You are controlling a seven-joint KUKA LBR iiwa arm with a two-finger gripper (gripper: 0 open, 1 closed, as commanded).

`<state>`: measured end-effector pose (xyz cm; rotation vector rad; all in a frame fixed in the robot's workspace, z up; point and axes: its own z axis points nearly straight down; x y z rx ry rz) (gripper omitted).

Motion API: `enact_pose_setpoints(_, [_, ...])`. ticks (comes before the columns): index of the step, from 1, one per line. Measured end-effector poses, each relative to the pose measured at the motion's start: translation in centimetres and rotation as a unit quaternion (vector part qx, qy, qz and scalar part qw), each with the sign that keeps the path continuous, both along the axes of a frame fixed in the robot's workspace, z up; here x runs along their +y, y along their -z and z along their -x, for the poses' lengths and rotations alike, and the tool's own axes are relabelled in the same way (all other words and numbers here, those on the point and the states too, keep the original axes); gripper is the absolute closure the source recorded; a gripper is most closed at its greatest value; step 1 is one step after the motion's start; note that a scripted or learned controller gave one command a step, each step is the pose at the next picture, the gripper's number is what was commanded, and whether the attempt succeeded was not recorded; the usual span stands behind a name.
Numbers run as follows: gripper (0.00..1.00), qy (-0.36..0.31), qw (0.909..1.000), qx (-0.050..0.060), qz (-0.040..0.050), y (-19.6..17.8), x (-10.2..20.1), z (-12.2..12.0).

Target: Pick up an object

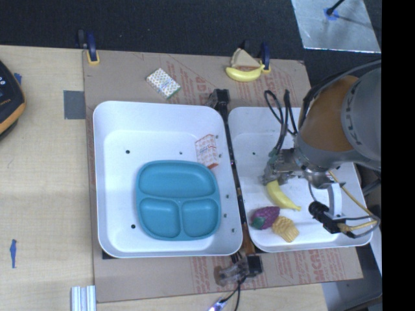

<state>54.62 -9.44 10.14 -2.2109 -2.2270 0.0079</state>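
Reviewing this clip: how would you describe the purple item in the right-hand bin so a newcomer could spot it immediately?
Start at the shallow white right bin, beside the one holding the blue divided plastic tray. Along its near edge lie three toy foods; the small purple toy fruit with a green tip is the leftmost. It lies below the yellow toy banana and beside the yellow toy corn piece, and is the only purple one.
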Motion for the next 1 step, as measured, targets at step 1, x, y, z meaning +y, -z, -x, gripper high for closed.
enact_pose_setpoints(1, [1.0, 0.001, 1.0, -0.002, -0.0009, -9.05, 5.73, 2.82])
